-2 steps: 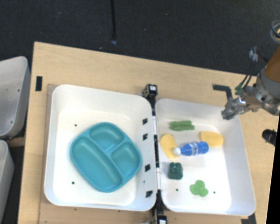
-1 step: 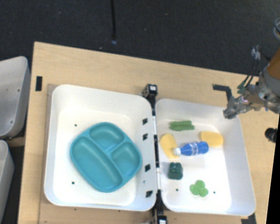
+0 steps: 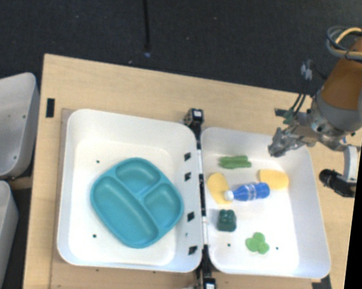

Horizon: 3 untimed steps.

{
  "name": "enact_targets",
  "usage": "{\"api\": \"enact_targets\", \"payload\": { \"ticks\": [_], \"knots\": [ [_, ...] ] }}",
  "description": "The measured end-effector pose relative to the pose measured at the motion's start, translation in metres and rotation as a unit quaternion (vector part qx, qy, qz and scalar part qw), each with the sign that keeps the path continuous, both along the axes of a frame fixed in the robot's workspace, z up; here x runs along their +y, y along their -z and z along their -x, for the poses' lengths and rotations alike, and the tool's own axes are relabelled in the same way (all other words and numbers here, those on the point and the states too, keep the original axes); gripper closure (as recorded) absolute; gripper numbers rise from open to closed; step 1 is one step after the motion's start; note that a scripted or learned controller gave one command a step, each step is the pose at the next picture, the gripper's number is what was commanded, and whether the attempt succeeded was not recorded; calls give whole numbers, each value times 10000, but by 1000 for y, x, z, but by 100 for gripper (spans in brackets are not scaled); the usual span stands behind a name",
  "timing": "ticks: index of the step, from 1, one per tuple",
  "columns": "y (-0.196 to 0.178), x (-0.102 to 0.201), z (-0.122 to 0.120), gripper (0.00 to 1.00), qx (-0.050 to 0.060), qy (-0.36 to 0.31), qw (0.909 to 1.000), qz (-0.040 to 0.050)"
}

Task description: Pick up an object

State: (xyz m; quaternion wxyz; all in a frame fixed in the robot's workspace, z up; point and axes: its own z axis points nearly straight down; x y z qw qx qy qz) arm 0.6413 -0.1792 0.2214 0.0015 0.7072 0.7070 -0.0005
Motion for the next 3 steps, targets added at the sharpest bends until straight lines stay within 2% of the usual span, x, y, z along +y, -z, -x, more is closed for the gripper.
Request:
{"api": "enact_targets", "payload": {
  "ticks": [3],
  "knots": [
    [-10,135,23,100,9,-11,10000,-15]
  ]
}}
